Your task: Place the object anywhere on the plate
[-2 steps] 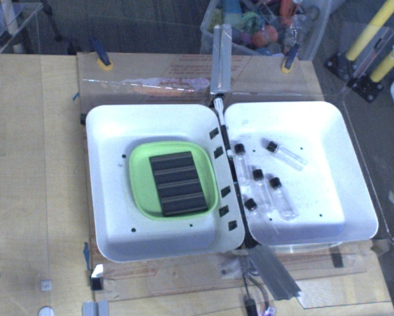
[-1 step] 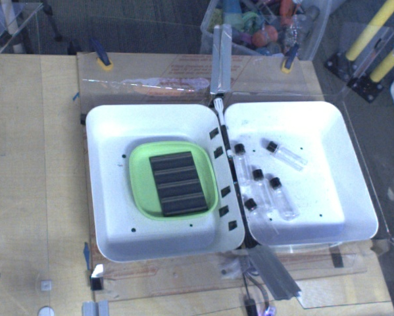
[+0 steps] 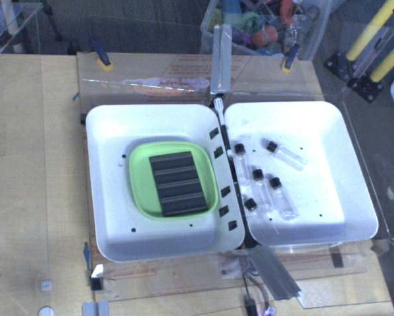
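Several small clear vials with black caps [image 3: 275,176] are seen scattered in the left half of the right bin [image 3: 328,127]. One vial [image 3: 283,153] lies apart from the rest, toward the bin's middle, its long axis running from about ten o'clock at the cap to four o'clock at the clear end. The others are clustered near the divider between the bins, some lying, some perhaps upright; it cannot be told for certain.

The green plate [image 3: 139,176] is found at nine o'clock from the vials, in the left bin [image 3: 108,133], well apart across the divider. A black ribbed block [image 3: 177,184] is carried on the plate, leaving bare green rim around it.

The tool's state cannot be told, so the direction from tool to vial cannot be judged; any carry would likely run from three o'clock toward nine o'clock across the bench [image 3: 32,176].
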Available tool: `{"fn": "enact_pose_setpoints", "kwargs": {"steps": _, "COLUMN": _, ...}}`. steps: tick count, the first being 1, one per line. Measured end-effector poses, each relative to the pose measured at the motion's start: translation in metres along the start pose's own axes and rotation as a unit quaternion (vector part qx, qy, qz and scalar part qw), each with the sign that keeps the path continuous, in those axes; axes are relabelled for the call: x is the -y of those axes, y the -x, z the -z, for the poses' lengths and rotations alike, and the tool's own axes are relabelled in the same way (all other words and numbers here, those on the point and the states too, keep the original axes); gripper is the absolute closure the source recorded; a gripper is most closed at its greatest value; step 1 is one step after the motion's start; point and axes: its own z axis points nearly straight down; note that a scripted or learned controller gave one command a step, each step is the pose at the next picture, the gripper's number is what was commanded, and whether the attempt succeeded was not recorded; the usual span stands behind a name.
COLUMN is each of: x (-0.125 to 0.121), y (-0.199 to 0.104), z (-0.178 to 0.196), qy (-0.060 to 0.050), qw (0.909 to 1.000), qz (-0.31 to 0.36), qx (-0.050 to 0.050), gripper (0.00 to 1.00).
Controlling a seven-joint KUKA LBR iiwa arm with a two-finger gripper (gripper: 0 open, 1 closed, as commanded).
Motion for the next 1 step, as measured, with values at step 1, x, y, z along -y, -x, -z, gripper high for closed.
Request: {"fn": "enact_pose_setpoints", "kwargs": {"steps": 1, "x": -0.0001, "y": -0.0004, "z": 0.0001, "qy": 0.000, "qw": 1.0000, "qz": -0.001, "qx": 0.000, "gripper": 0.00}}
